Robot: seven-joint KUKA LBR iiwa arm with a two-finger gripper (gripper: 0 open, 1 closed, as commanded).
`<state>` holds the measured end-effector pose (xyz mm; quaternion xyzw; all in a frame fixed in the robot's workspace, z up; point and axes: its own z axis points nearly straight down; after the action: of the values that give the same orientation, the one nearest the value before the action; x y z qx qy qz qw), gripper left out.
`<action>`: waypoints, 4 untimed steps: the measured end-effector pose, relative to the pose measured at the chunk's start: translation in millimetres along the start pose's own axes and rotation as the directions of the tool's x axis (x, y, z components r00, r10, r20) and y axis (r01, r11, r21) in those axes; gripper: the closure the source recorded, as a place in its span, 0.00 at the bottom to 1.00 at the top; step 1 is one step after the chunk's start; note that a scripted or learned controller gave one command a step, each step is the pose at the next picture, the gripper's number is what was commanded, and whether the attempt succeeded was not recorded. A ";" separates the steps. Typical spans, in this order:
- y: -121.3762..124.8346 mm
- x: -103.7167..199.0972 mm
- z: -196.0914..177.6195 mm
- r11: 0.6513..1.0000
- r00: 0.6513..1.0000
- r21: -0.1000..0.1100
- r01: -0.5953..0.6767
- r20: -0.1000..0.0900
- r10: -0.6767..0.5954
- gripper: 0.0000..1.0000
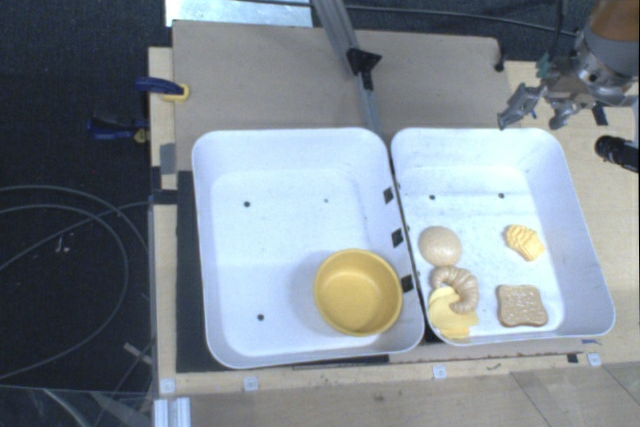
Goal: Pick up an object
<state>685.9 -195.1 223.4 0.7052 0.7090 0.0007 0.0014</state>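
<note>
So on my feed the bowl [358, 291] sits lower right in the left bin [230, 165]. In the right bin [560, 175] I've got an egg [439, 245], croissant [456, 284] below it, toast [521, 305] lower right, gripper [540, 111] hovering upper right.

Yellow bowl [358, 291] upright, left of the bins' shared divider; right of it: beige egg-shaped piece [439, 245], curled croissant [457, 284], yellow wedge [452, 319], brown toast slice [521, 305], ridged yellow piece [523, 241].
</note>
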 end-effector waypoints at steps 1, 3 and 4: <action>-5.2 -1.1 42.5 1.000 1.000 0.004 -0.003 0.000 0.003 0.00; 2.2 -0.4 134.4 1.000 1.000 0.015 0.001 -0.004 -0.001 0.00; 3.8 -1.5 121.5 1.000 1.000 0.006 0.004 0.002 -0.004 1.00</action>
<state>690.1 -196.7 101.9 0.7039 0.7103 -0.0022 0.0000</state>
